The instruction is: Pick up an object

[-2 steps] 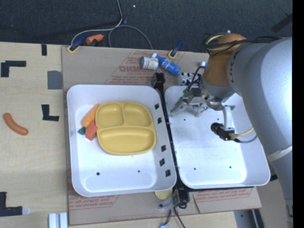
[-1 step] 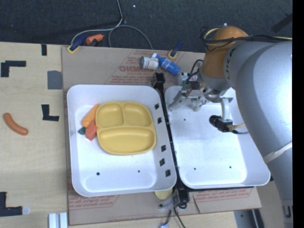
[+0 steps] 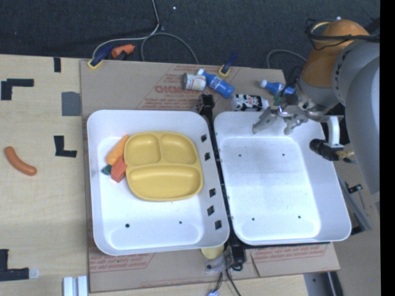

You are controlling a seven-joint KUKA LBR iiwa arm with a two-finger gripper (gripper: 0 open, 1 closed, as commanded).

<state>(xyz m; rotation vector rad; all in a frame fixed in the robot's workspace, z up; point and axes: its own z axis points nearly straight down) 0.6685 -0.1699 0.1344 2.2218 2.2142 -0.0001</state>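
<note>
yellow divided plate and orange carrot in white left bin; grey arm, orange band.

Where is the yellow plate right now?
The yellow plate lies in the left bin, toward its back, with the orange carrot toy touching its left edge.

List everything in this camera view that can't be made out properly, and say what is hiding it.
- Orange and red pieces in the left bin: tucked under the yellow divided plate, so their shape is unclear.
- Gripper at the right bin's far rim: too small and blurred to judge.
- Yellow thing below the bins: mostly covered by their rims.
- Arm: cut off by the right edge.
</note>
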